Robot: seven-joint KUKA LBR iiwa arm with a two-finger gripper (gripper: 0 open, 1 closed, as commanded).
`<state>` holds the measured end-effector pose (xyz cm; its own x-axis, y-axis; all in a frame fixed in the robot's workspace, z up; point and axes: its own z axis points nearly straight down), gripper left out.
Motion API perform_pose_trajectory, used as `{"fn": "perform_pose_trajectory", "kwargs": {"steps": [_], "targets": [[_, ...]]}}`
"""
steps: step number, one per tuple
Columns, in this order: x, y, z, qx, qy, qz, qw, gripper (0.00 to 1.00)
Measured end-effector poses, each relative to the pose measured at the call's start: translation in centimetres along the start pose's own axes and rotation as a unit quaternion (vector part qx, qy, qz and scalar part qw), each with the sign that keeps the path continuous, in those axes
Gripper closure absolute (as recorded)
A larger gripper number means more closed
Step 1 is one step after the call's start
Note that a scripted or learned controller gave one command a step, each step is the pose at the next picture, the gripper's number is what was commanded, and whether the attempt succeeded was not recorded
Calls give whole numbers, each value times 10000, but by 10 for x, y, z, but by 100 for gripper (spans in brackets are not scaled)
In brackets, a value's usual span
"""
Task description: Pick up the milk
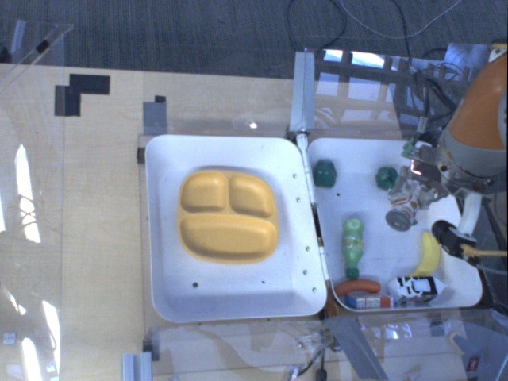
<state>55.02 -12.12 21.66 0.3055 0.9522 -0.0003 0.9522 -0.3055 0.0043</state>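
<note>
The milk point(417, 288) is a small white carton with black patches. It lies on its side in the front right corner of the right bin point(373, 145). My gripper point(413, 190) hangs over the right-hand part of that bin, farther back than the milk and well apart from it. Just below the gripper is a small silver can point(399, 216); I cannot tell whether the gripper touches it. The grey arm with its orange band point(484, 101) comes in from the right.
Also in the right bin are a green bottle point(352, 244), a banana point(429, 253), a sausage point(359, 286), a red-and-blue pack point(367, 301) and two dark green pieces point(324, 172) point(386, 178). The left bin point(159, 236) holds a yellow divided tray point(228, 215).
</note>
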Motion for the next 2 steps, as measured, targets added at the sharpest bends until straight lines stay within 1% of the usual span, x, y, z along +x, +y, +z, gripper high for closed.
{"fn": "perform_pose_trajectory", "kwargs": {"steps": [1, 2], "targets": [[19, -24, 20, 4, 4, -659, 9978, 100], [112, -20, -185, -14, 10, -1231, 9924, 100]]}}
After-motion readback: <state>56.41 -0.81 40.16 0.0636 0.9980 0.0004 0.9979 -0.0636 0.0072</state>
